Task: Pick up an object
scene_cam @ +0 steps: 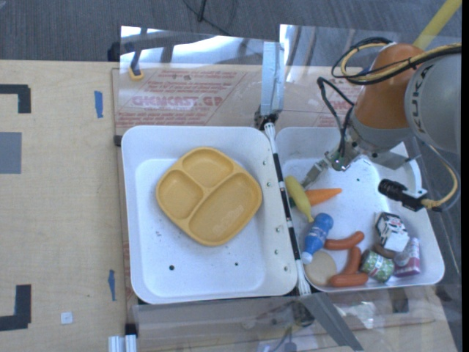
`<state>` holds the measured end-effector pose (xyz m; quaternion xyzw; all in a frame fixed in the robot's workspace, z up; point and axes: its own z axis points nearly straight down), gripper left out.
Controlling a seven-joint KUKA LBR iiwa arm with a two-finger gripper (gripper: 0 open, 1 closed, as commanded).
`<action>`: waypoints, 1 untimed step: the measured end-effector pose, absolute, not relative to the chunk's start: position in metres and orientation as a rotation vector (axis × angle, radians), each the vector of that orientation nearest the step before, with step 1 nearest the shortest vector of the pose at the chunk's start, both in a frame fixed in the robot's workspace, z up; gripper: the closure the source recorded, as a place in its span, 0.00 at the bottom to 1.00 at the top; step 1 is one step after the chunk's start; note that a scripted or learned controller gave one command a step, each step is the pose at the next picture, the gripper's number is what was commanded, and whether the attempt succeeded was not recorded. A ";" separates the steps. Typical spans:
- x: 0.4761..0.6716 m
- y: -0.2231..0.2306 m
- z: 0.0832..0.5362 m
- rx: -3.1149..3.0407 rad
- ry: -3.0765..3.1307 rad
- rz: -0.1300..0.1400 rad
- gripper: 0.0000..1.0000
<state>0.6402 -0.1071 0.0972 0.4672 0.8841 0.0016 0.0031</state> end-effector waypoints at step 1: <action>0.587 -0.103 0.090 1.114 2.924 0.007 0.00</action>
